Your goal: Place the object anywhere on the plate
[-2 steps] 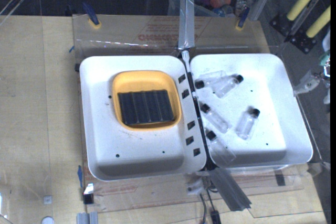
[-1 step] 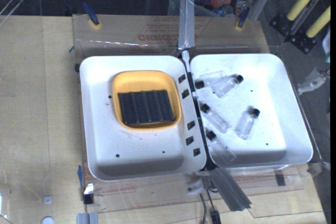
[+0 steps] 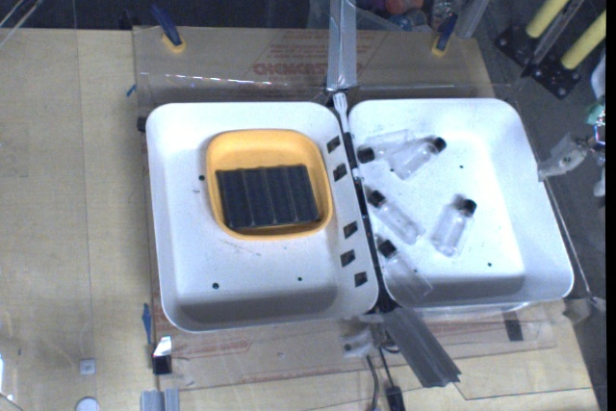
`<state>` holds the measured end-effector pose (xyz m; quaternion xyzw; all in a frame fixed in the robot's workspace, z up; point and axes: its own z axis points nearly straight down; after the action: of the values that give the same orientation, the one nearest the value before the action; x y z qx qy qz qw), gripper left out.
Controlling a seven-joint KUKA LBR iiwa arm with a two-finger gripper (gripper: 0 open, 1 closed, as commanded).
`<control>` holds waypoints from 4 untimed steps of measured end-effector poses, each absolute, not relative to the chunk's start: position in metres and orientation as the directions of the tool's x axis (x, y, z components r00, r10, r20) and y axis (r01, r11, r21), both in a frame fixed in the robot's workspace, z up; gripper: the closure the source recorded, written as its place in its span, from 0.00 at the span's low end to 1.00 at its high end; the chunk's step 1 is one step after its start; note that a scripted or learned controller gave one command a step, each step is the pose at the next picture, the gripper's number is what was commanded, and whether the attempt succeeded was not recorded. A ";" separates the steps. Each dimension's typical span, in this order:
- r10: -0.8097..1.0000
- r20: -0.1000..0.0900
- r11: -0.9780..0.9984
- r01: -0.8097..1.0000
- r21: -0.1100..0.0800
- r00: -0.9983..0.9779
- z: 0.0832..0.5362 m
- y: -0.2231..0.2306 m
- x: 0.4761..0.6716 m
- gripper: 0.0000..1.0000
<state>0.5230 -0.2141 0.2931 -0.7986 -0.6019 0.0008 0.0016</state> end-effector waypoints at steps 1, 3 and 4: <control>0.942 0.002 -0.335 0.942 -0.005 0.335 0.284 -0.214 0.510 0.00; 0.896 -0.001 -0.444 0.896 0.002 0.444 0.314 -0.216 0.480 0.00; 0.879 -0.002 -0.477 0.879 0.002 0.477 0.328 -0.214 0.480 0.00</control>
<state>0.4797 -0.2141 0.3280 -0.8595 -0.5112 0.0001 -0.0012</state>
